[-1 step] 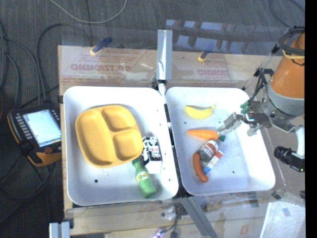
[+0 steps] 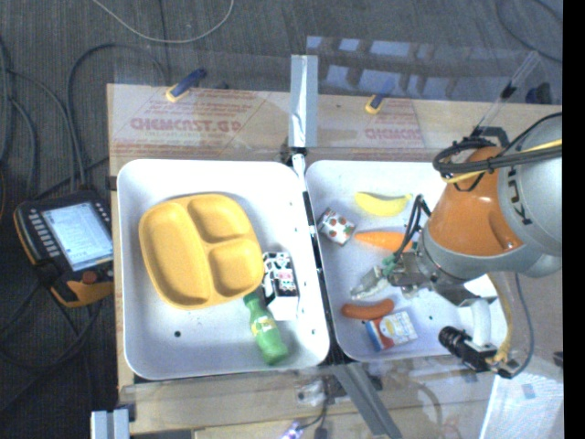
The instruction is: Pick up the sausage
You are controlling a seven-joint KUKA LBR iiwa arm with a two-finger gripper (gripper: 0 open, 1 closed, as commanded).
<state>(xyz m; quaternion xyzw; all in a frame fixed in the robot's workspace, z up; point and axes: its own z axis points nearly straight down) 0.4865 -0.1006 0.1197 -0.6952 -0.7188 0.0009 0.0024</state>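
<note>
In the right bin point(image 2: 325, 323), camera view: one sausage point(image 2: 367, 309), reddish-brown, lay lengthwise near the front wall, free of any grasp. Just above it hung the gripper point(image 2: 368, 285), its two metal fingers spread apart with nothing between them, tips near the sausage's upper side; contact could not be made out. The arm point(image 2: 489, 222), grey with an orange band, entered from the right edge of the bin. Other contents of this bin: one banana point(image 2: 381, 203) near the back; one carrot point(image 2: 379, 240) below the banana, partly behind the wrist; one small patterned cube point(image 2: 335, 228) close to the left wall; one small carton point(image 2: 393, 330) with red and blue print, just right of and below the sausage.

In the left bin point(image 2: 164, 355): one yellow divided plate point(image 2: 201, 248), three compartments; one black-and-white carton point(image 2: 280, 280) at the plate's right edge; one green bottle point(image 2: 266, 331) lying tilted below that carton.

Left of the bench: one handheld control pendant point(image 2: 69, 238) with lit screen.
</note>
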